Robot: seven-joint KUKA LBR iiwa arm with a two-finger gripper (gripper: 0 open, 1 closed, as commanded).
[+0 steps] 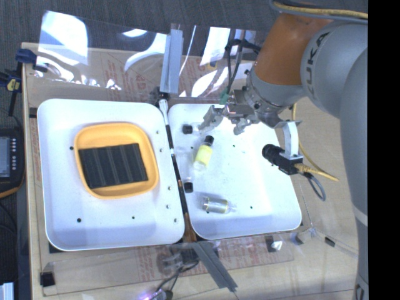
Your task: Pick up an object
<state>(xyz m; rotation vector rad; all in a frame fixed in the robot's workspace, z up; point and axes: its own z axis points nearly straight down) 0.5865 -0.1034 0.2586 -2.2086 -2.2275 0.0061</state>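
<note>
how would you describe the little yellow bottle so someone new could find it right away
Start at the right-hand white bin, the one the arm reaches over. Near its upper left part, just below the gripper, lies a small yellow bottle with a dark cap, tipped on its side. It is the only yellow thing in that bin; the clear silvery bottle lies lower, and the big yellow tray sits in the other bin.

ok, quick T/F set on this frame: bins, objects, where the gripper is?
1. The yellow tray lies in the left bin. True.
2. The small yellow bottle lies in the left bin. False: it is in the right bin.
3. The gripper hangs over the right bin. True.
4. The gripper holds the yellow bottle. False: the bottle lies on the bin floor, apart from it.
5. A clear vial lies near the right bin's front edge. True.
</note>
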